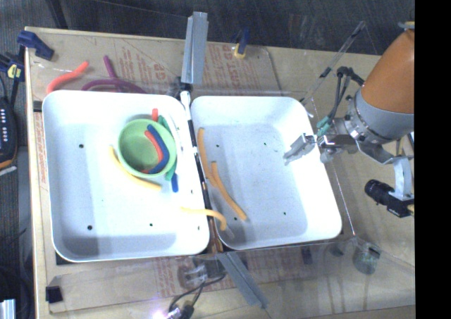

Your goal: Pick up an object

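The grey arm with its orange band enters at three o'clock, and its two-finger gripper (301,147) hangs over the three o'clock edge of the right shallow white bin (268,229). The fingers look slightly parted with nothing between them, though they are small and hard to read.

The nearest candidates for picking are the orange rubbery strips (224,187) lying along the nine o'clock wall of the right bin, one running toward six o'clock. They sit well apart from the gripper, across bare bin floor.

In the left shallow white bin (70,191), a green plastic bowl (144,147) holds red and blue curved pieces (161,143), with a yellow strip (137,173) curling under it at six o'clock.

The risks look plain. The orange strips lie flat and thin against the wall, so the fingers may well close above them or strike the wall and the rim between the bins. A limp strip pinched at one end could also slide free on lifting. Descending where the gripper now hangs would likely grasp only bare floor.
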### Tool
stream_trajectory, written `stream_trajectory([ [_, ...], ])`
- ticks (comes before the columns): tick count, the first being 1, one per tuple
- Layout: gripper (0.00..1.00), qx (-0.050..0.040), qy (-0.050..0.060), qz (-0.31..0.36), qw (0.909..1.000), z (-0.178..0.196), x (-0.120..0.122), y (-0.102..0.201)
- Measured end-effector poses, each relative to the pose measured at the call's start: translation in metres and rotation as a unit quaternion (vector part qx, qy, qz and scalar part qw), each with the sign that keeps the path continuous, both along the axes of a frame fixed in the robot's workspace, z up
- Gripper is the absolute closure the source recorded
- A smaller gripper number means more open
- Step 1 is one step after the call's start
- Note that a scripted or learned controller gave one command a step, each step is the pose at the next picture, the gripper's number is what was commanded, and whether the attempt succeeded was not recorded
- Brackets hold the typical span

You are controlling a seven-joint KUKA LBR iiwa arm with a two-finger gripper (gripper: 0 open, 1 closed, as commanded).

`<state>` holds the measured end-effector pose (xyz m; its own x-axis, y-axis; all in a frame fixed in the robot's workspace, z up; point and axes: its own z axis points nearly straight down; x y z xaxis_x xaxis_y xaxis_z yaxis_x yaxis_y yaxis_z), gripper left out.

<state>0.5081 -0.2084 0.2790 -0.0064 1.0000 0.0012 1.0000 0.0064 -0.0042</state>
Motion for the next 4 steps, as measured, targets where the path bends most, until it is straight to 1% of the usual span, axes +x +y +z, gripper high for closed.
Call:
stream_trajectory([
  [1, 0.0, -0.0007, 0.001, -0.026, 0.9996, -0.089, -0.005, 0.123],
  [2, 0.0, -0.0023, -0.007, -0.056, 0.9984, -0.183, 0.006, 0.091],
  [3, 1.0, -0.0029, -0.005, -0.052, 0.9986, -0.174, 0.006, 0.091],
  [4, 1.0, -0.0001, -0.001, -0.044, 0.999, -0.088, 0.025, 0.13],
])
